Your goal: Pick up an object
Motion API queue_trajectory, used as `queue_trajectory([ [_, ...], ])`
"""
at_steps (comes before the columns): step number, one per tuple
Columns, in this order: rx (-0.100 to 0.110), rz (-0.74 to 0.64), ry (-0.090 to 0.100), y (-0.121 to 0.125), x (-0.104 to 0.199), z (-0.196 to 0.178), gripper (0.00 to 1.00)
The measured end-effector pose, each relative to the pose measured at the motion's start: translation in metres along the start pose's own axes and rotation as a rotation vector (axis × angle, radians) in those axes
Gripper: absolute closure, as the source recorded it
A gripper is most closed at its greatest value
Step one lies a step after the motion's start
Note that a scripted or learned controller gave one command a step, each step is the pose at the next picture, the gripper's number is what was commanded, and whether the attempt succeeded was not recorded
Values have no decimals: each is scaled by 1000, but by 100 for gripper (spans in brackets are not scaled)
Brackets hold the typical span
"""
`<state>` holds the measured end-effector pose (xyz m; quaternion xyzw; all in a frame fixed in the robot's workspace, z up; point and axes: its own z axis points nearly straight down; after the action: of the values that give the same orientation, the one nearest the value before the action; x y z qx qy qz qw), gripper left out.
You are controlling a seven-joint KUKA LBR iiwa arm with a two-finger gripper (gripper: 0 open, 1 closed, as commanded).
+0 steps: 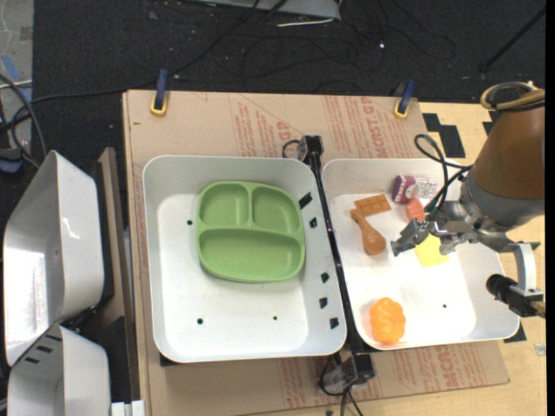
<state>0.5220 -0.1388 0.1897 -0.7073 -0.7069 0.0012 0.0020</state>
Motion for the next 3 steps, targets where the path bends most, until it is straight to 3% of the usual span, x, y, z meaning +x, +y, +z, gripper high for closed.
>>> queue_trajectory([
  [2,0,1,0,-9,2,100,0],
  [3,-4,4,0,-8,2,88,100],
])
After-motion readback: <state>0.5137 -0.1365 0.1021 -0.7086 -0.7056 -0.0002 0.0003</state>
